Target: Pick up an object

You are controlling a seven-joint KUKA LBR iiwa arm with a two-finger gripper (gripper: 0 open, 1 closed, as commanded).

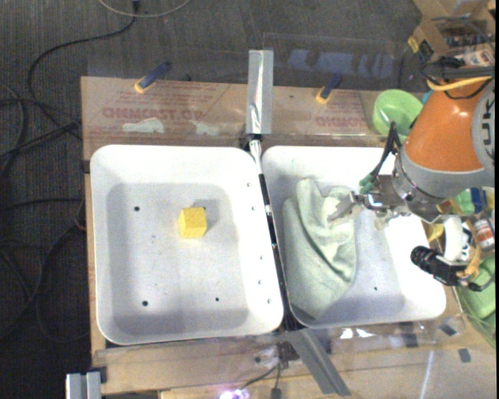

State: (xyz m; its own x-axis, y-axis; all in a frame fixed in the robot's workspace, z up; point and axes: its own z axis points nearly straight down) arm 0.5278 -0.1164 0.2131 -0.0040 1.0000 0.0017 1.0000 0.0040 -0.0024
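Arm [449, 140] over right bin [416, 302], gripper [347, 207] touching pale green cloth [320, 239] just below the jaws; can't tell if jaws are apart or together. 1 yellow block [193, 222] well left of jaws, in left bin [125, 306].

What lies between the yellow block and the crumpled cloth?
In the camera view, the yellow block sits in the left bin and the crumpled cloth in the right bin. Between them lie bare white bin floor and the two bins' adjoining rims.
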